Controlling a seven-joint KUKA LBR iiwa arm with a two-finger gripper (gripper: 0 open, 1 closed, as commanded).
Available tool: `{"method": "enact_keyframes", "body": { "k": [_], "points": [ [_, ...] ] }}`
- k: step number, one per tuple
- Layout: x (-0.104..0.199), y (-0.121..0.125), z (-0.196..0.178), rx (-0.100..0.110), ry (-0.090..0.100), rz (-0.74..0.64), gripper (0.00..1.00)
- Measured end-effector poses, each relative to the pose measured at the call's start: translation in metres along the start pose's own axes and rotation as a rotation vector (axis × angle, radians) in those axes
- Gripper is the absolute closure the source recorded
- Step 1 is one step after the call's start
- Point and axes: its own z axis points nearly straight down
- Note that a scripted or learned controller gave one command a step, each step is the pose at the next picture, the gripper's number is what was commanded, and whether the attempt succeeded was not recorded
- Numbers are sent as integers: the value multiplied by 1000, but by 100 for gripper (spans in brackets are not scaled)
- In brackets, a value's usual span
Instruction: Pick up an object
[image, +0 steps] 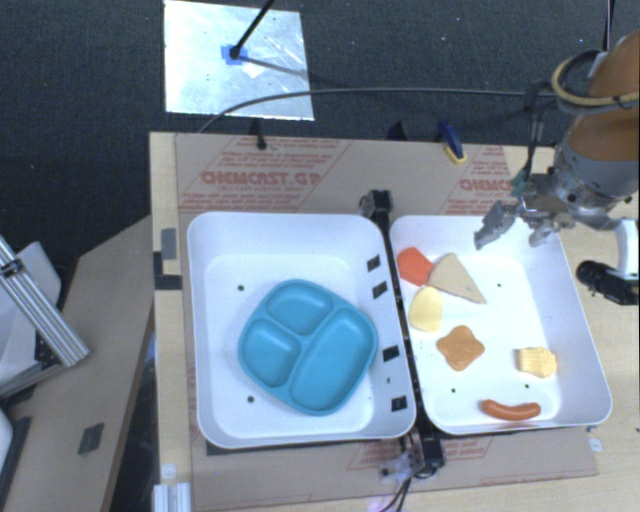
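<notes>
I see the arm (598, 120) reaching in from the right, its claw (515, 228) hanging over the far edge of the right bin (585, 370) with the two fingers spread apart and nothing between them. Everything I could pick lies in that right bin, below and to the near side of the claw. Closest to it is a tan wedge (458, 278) shaped like a slice of bread or cheese, and just left of the wedge sits an orange-red piece (414, 265) — the two look to be touching. Just near of them lies a pale yellow piece (426, 309), close to the divider between the bins. Further toward me is a brown-orange cookie-like piece (460, 346), then a small yellow ridged block (536, 362) off to the right, and nearest of all a red sausage (511, 409) lying along the bin's near wall. The left bin (215, 300) holds a blue compartment plate (307, 345) — flat, sitting a little askew. Both bins rest on a brown cardboard sheet (290, 170) on the worktop (110, 330).
</notes>
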Motion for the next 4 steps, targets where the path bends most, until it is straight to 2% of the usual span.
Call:
{"method": "enact_keyframes", "body": {
  "k": [1,2,3,4],
  "points": [
    [0,2,-7,-11,-1,-2,0],
    [-3,3,56,-7,-1,0,0],
    [1,3,98,-8,-1,0,0],
    [-9,6,149,-8,-1,1,0]
  ]
}}
